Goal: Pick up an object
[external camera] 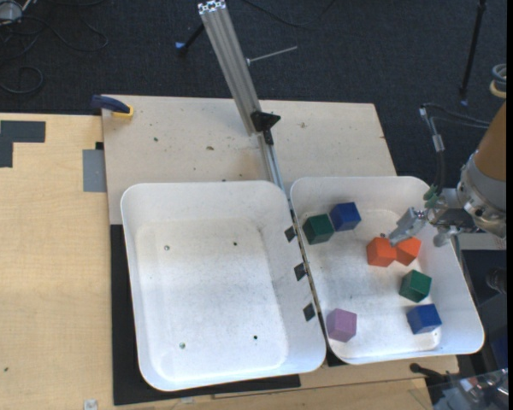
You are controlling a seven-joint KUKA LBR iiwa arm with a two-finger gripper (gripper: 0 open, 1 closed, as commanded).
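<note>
Where 2 bins (154,203) sit, 7 blocks (344,215) share 1.

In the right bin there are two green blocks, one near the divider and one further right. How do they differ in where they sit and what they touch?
The upper green block lies by the divider, touching or nearly touching a blue block. The lower green block sits apart from its neighbours, below the orange blocks and above another blue block. The upper one is farther from the tool; the lower one looks more tilted. Both are dark green cubes of similar size in the right bin.
</note>
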